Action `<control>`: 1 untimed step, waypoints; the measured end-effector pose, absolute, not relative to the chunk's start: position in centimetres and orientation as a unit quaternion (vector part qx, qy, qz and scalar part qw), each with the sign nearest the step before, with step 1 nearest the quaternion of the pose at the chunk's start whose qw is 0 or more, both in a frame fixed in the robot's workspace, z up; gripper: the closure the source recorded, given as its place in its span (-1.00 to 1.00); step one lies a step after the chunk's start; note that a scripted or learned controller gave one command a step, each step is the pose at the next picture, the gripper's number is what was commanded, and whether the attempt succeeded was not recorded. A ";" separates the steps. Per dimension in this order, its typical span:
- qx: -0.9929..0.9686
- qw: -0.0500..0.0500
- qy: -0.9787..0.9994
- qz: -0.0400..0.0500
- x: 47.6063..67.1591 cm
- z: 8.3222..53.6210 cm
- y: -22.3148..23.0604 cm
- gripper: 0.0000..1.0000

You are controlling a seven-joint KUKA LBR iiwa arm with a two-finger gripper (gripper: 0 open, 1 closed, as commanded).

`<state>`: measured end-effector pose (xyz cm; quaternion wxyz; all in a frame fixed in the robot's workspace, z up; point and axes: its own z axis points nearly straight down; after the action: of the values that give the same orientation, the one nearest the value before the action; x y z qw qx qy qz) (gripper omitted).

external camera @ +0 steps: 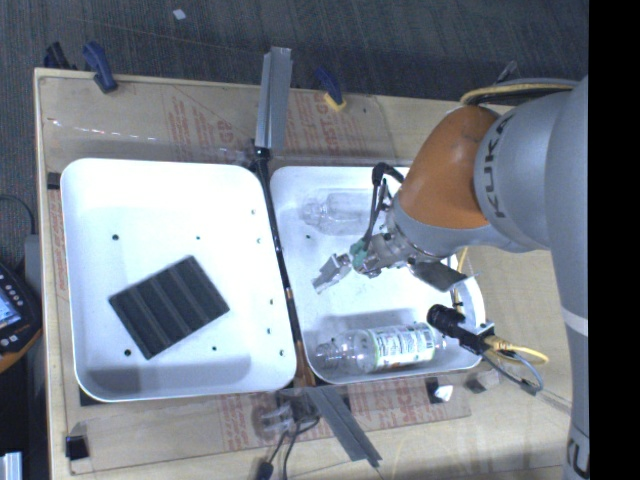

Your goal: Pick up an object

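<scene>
camera view | clear bottle (380,348) – white label, lying flat | pincer (330,271) – fingers spread, holding nothing

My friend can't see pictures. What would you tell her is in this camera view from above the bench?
A grey and orange robot arm reaches from the right, its gripper over the right white bin, which holds two clear plastic bottles: one near the far edge, one labelled along the near edge. The left white bin holds a dark ridged rectangular pad.
</scene>
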<state>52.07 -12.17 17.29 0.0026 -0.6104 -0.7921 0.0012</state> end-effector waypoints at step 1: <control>-0.600 0.002 -0.800 0.001 48.1 11.5 -13.5 -1.00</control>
<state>48.14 -13.48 11.53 0.0017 -0.5997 -0.8002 0.0007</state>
